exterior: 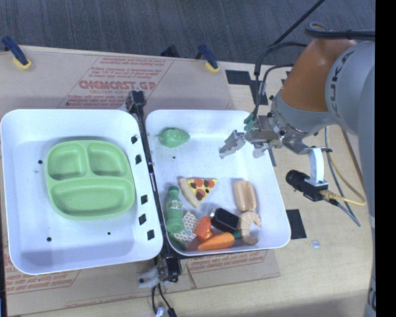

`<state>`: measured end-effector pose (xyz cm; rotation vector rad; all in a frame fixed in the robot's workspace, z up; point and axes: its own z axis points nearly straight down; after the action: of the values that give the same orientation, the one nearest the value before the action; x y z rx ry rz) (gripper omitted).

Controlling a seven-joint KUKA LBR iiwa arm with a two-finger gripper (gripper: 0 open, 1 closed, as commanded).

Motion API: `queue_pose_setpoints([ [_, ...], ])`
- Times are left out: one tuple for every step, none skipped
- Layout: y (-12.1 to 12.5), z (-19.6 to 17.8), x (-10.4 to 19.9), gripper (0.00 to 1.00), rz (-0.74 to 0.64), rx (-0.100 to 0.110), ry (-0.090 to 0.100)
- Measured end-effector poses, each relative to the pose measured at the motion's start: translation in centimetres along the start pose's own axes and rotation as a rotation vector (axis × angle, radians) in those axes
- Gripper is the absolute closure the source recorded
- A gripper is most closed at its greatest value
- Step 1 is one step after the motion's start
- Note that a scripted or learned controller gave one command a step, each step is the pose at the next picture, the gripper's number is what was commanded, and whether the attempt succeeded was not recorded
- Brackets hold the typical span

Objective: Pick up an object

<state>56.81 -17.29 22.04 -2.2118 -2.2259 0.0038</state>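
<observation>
My gripper (245, 148) hovers over the upper right part of the right bin (204, 121), open, with nothing between its fingers (229, 145). Below it lie a pizza slice (199, 187) and a hot dog bun (244, 194). A green leafy lump (174, 137) rests alone to the gripper's left, near the bin's top edge. Crowded along the bin's front edge are a green bottle (174, 213), an orange-red piece (203, 228), a black object (225, 219), a carrot (216, 242) and a beige item (250, 224).
The left bin (19, 150) holds a green divided plate (90, 178). A black clip strip (143, 170) runs between the two bins. Cables and a black part (307, 185) hang off the arm just past the right bin's right wall.
</observation>
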Motion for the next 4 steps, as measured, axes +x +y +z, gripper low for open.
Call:
queue_pose_setpoints([
  [-4.1, 12.7, 2.5, 0.00, -0.014, -0.007, -0.001],
  [-5.0, 12.6, 7.2, 0.00, -0.066, -0.012, -0.006],
  [-8.4, 12.3, 7.3, 0.00, -0.178, -0.029, -0.018],
  [-6.1, 12.7, 7.6, 0.00, 0.021, -0.002, 0.001],
])
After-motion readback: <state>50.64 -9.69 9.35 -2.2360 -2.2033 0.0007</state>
